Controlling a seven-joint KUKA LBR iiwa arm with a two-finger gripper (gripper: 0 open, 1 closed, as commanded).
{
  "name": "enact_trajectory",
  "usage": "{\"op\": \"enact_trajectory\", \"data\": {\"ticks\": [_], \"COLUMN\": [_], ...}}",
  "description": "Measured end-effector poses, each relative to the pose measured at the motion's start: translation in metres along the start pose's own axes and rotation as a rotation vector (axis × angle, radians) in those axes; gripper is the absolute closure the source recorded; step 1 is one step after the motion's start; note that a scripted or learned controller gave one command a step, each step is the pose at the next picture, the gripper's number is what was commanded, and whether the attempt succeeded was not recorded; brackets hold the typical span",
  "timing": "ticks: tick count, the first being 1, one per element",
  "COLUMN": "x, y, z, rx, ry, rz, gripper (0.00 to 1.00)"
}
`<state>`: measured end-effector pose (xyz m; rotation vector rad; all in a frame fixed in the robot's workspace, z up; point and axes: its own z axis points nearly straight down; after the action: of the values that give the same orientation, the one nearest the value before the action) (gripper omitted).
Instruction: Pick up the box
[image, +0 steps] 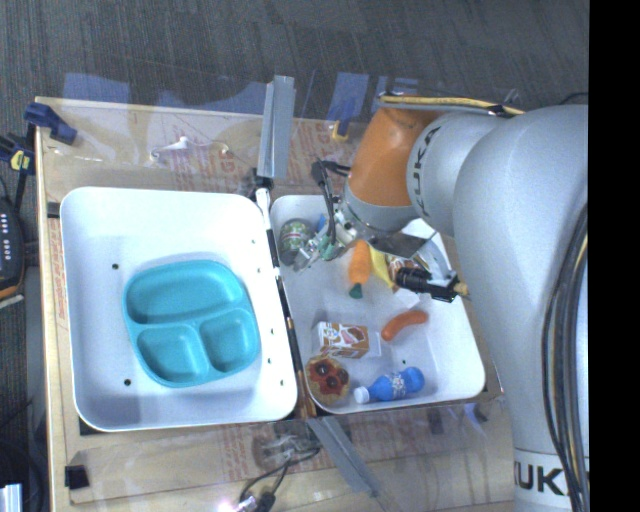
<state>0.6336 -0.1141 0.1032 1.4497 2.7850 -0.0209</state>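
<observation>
While the arm (470, 170) reaches over the right bin (462, 352), its gripper (322, 245) sits at that bin's far left corner beside a round greenish item (295, 236); jaw state cannot be told. Box (344, 340): flat on the bin floor, nearer the front, apart from the gripper. Left bin (85, 300): blue tray (190, 320).

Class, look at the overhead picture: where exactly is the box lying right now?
The box lies flat in the right bin, toward its near-left part, just above the round pizza toy, with the sausage to its right and the blue bottle lower right.
</observation>
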Motion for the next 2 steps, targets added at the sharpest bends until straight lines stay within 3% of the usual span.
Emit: {"op": "enact_trajectory", "data": {"ticks": [1,2], "x": [0.027,0.004], "y": [0.03,0.007], "z": [-0.138,-0.088], "rx": [-0.01,-0.008], "ry": [0.008,0.01], "rz": [0.219,0.198], "gripper": [1.0,1.0]}}
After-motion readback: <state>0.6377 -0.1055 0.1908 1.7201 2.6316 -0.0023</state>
